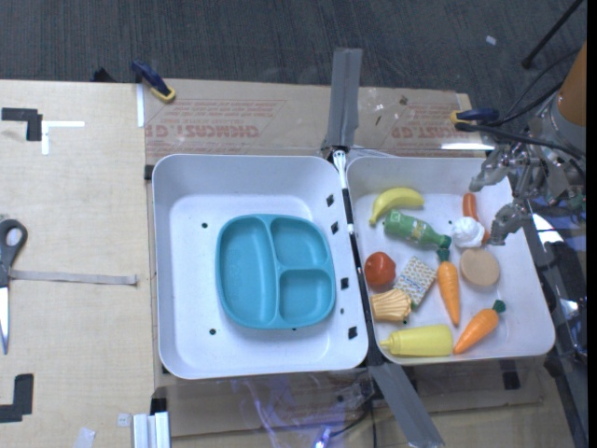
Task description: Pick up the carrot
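Two carrots lie in the right bin [536,292]. One carrot [449,292] points toward the bin's front, its green top near the bin's middle. The other carrot [478,328] lies slanted at the front right, its green top up-right. My gripper [492,207] hangs over the bin's back right part, above and behind both carrots. Its fingers [505,222] stand apart, open, with nothing held between them. A small orange-red sausage [470,204] lies just left of the gripper.
The right bin also holds a banana [396,200], a green bottle [414,229], a white piece [467,232], a tan disc [479,269], a tomato [379,268], a cracker [416,278], a yellow bottle [420,342]. A teal divided plate [276,271] sits in the left bin [177,250].
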Controlling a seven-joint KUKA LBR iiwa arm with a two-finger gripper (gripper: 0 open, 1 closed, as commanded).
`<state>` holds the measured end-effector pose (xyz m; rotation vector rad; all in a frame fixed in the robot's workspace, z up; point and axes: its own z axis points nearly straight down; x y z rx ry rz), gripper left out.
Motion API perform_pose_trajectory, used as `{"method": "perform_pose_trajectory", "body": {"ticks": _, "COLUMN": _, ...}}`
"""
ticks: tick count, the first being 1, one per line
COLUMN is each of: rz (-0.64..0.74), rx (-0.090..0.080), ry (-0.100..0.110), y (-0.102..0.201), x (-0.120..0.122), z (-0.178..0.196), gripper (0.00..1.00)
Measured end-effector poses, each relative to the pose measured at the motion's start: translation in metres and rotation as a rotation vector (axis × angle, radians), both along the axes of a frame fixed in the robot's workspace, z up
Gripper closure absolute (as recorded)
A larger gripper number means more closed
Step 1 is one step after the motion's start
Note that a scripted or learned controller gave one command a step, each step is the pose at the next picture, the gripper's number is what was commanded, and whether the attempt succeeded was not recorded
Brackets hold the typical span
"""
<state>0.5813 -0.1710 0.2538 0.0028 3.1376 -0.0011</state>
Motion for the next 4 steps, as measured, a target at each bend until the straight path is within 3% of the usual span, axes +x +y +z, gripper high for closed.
{"method": "perform_pose_trajectory", "body": {"ticks": 1, "rz": 0.034, "rx": 0.001, "ry": 0.005, "y": 0.010, "x": -0.013, "z": -0.145, "gripper": 0.00}}
{"method": "perform_pose_trajectory", "body": {"ticks": 2, "rz": 0.100, "rx": 0.000, "ry": 0.002, "y": 0.017, "x": -0.049, "z": -0.161, "gripper": 0.00}}
{"method": "perform_pose_trajectory", "body": {"ticks": 3, "rz": -0.073, "rx": 0.000, "ry": -0.006, "y": -0.009, "x": -0.096, "z": -0.159, "gripper": 0.00}}
{"method": "perform_pose_trajectory", "body": {"ticks": 4, "rz": -0.069, "rx": -0.003, "ry": -0.013, "y": -0.009, "x": -0.092, "z": -0.149, "gripper": 1.00}}
